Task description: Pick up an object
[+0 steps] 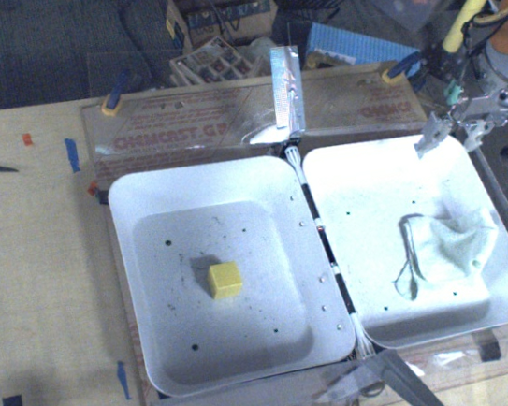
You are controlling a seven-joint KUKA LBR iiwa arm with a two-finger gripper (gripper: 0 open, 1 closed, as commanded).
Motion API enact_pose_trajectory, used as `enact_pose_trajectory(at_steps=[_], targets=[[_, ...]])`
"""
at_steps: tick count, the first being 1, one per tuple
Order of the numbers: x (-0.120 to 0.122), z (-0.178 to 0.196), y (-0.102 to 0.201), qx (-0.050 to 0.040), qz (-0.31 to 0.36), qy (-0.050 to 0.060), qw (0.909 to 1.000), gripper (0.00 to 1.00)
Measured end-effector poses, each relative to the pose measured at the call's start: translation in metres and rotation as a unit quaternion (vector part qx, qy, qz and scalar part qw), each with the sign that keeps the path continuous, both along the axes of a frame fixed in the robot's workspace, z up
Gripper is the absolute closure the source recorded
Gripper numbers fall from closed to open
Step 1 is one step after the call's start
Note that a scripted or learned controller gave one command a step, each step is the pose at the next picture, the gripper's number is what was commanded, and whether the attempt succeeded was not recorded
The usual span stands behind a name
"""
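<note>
a: item one, left bin (142,214). we list a shallow white bin in the left-centre of the frame, touching its twin along the middle seam.

b: contents?

a: one yellow block (225,279), small and cube-like, resting on the bin floor a little left of the bin's middle. a short shadow lies at its upper left. we note dark specks scattered over the floor around it.

b: item two?

a: right bin (356,191), same make, in the right-centre of the frame. it holds a pale crumpled cloth (459,242) toward its right side, with a thin grey loop (411,254) just left of the cloth, touching it or nearly so; we cannot tell which.

b: and the arm?

a: the pincer (438,134) sits at the upper right corner of the right bin, above its rim, well apart from the yellow block and clear of the cloth. whether it is spread or pressed together we cannot tell; it is too small and blurred. nothing shows between its tips.

b: surroundings?

a: a tan bench (38,277) carries both bins. a clear plastic sheet (187,132) with red lettering lies along the bins' upper edge.
</note>
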State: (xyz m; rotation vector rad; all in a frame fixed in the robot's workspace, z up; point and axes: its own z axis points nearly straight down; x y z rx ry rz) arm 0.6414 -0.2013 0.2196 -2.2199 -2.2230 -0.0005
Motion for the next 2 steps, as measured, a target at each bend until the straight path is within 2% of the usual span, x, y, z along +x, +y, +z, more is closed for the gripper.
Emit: enact_pose_trajectory(at_steps=[1,2], targets=[[-0.005,-0.127,0.021,-0.0005,-0.124,-0.001,0.9922,0.0],[-0.004,-0.116,0.022,-0.0013,-0.123,-0.002,0.9924,1.0]])
